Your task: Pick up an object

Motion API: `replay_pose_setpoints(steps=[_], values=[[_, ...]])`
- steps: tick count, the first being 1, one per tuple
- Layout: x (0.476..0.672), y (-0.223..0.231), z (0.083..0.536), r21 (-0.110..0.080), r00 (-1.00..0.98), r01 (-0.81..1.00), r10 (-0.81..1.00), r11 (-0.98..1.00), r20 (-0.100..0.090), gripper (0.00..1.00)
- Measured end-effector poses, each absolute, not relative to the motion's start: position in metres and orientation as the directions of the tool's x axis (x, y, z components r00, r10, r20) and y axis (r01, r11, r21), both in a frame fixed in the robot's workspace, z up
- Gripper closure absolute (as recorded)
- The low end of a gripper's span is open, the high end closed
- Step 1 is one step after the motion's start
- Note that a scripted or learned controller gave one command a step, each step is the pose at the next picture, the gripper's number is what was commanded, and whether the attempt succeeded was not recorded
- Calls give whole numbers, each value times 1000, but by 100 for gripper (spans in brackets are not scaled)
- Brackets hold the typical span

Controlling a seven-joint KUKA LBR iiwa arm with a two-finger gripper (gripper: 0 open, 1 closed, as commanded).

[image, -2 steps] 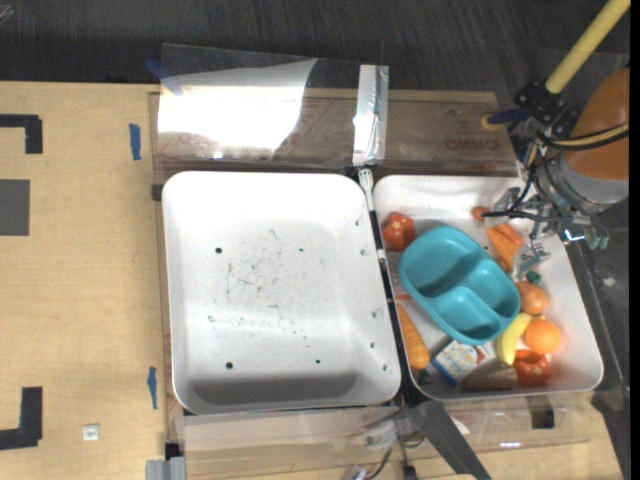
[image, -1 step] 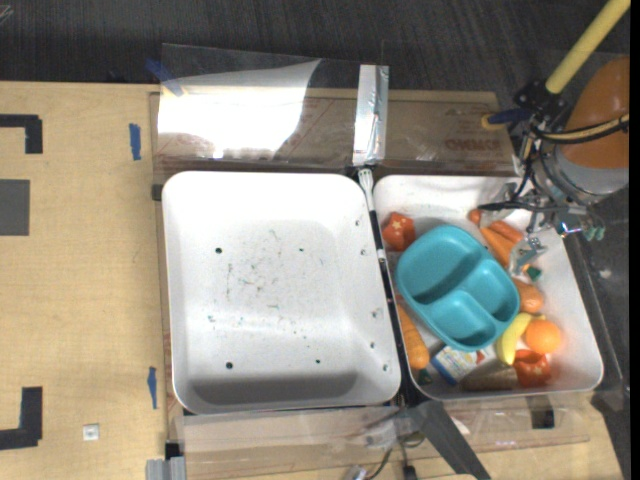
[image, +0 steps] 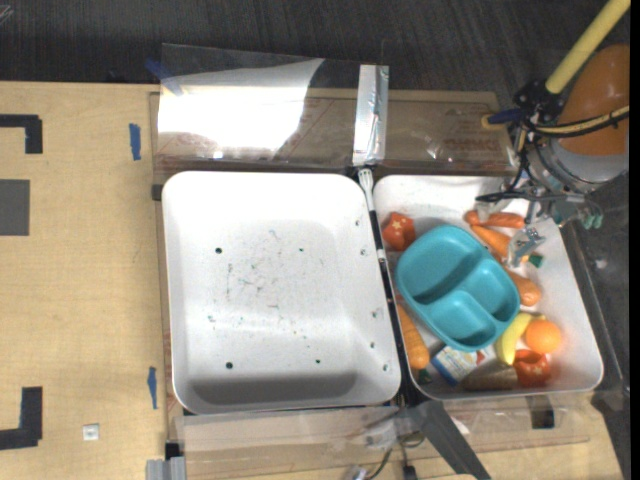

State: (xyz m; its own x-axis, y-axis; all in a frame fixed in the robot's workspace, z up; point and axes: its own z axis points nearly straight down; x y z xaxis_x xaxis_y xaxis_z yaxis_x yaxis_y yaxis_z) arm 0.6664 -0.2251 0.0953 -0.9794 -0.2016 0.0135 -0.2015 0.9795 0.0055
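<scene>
The right bin (image: 585, 298) holds a pile of toy food. A teal two-compartment dish (image: 458, 290) lies tilted in its middle. Beside the dish are a red tomato (image: 398, 230) at the upper left and orange carrots (image: 490, 234) at the upper right. An orange (image: 543, 336), a yellow banana (image: 509, 341) and a red piece (image: 532, 369) sit at the lower right. Another carrot (image: 415, 341) lies along the left wall. My gripper (image: 525, 236) hangs low over the bin's upper right, just right of the carrots and above the dish's rim.
The left bin (image: 270, 288) is bare white with small marks. A clear plastic sheet (image: 240, 118) and a taped strip (image: 370, 118) lie behind the bins. The arm's orange band (image: 598, 103) and cables stand over the right bin's far corner.
</scene>
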Motion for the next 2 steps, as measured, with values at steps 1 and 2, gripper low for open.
replay_pose_setpoints(steps=[1,2], values=[[655,-224,101,-9,-986,-167,-167,986,-25,0],[643,-223,100,-9,-990,-135,-135,991,-27,0]])
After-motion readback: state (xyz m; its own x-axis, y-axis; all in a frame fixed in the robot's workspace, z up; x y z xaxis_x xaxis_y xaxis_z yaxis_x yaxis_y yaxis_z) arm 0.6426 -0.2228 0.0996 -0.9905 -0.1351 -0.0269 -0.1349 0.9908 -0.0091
